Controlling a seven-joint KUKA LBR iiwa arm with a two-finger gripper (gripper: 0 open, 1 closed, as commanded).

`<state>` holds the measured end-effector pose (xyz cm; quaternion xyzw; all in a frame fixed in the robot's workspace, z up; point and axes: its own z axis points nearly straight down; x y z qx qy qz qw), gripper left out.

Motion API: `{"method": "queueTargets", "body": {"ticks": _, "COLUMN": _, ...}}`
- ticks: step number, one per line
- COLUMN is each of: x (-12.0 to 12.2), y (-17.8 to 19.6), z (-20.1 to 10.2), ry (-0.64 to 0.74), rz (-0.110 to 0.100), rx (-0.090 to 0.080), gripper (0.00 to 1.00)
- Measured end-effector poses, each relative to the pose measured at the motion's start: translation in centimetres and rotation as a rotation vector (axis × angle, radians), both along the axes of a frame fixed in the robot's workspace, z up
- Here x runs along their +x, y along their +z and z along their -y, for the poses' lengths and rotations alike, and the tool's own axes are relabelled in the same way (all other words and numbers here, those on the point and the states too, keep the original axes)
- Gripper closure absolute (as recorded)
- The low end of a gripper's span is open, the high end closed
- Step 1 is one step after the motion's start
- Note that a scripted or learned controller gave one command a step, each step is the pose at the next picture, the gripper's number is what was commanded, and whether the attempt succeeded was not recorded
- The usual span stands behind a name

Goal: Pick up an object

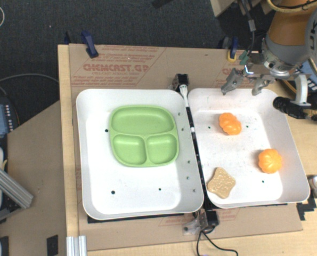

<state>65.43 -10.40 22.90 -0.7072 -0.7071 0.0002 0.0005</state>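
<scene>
Cardboard-topped bench [121,63] w/ two white bins, dark carpet [35,20] behind. Left bin [94,185] has a green divided plate [144,135]. Right bin [286,185]: two orange pieces [230,124] [269,160] + tan cookie [221,182]. Claw [242,84] spread wide over the right bin's far edge, nothing btwn fingers.

2 white bins on the desk: left bin [94,191] far left of the claw [242,83], right bin [286,143] just below it. 1 green divided tray [144,135], 3 compartments. 2 orange lumps, prob. toy fruit: near one [230,124], far one [269,160]. 1 tan flat piece [221,183], farthest down. 2 blue clamps: left clamp [89,43], right clamp [232,48].
</scene>
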Motion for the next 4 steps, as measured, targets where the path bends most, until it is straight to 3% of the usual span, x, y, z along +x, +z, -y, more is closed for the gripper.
{"method": "queueTargets", "body": {"ticks": 1, "x": -8.3, "y": -15.0, "z": -0.1, "ry": -0.003, "rz": -0.013, "rx": 0.003, "gripper": 0.00}}
{"method": "queueTargets", "body": {"ticks": 2, "x": -3.7, "y": -14.4, "z": -0.8, "ry": 0.001, "rz": -0.002, "rx": -0.001, "gripper": 0.00}}
{"method": "queueTargets", "body": {"ticks": 3, "x": -4.1, "y": -14.4, "z": 2.3, "ry": -0.002, "rz": 0.003, "rx": -0.002, "gripper": 0.00}}
{"method": "queueTargets", "body": {"ticks": 4, "x": 1.5, "y": -14.4, "z": -0.7, "ry": 0.004, "rz": 0.007, "rx": -0.001, "gripper": 0.00}}
